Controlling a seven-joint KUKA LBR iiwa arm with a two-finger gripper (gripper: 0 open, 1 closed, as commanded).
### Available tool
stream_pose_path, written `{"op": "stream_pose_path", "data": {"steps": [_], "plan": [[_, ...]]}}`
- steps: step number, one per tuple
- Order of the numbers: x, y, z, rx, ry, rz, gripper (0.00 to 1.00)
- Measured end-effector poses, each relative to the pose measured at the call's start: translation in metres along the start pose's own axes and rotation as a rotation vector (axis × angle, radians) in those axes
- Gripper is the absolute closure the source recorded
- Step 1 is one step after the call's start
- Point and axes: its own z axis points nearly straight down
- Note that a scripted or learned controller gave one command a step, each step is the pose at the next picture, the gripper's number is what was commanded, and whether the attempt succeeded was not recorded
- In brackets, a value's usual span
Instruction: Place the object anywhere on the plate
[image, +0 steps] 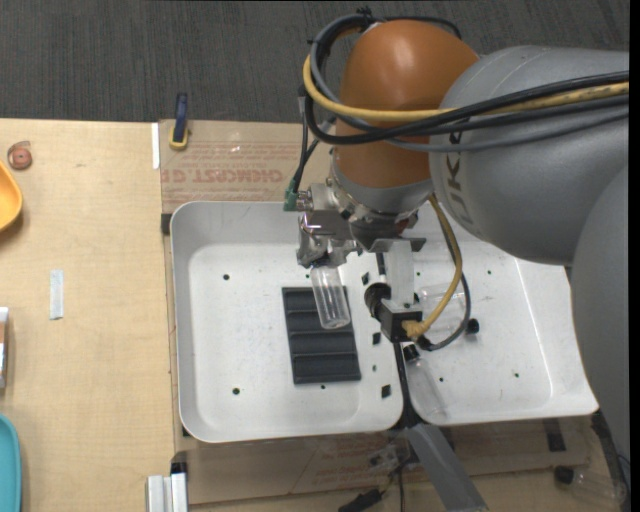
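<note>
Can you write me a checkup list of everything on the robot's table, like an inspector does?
Surface: two white bins side by side, left bin, right bin, on a wooden bench.
Job's things: black ridged block lies flat in the left bin; plate: nothing seen.
Clutter: orange dish and blue thing at the bench's left edge; small white strip.
Gripper: gripper hangs over the block's top end; clear fingers.
Cables: yellow and black cables loop round the arm.
Surroundings: dark floor; cardboard behind the bins.
</note>
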Motion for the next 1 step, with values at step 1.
{"op": "stream_pose_path", "data": {"steps": [1], "plan": [[-0.002, 0.0658, -0.0007, -0.004, 0.0, -0.634, 1.0]]}}
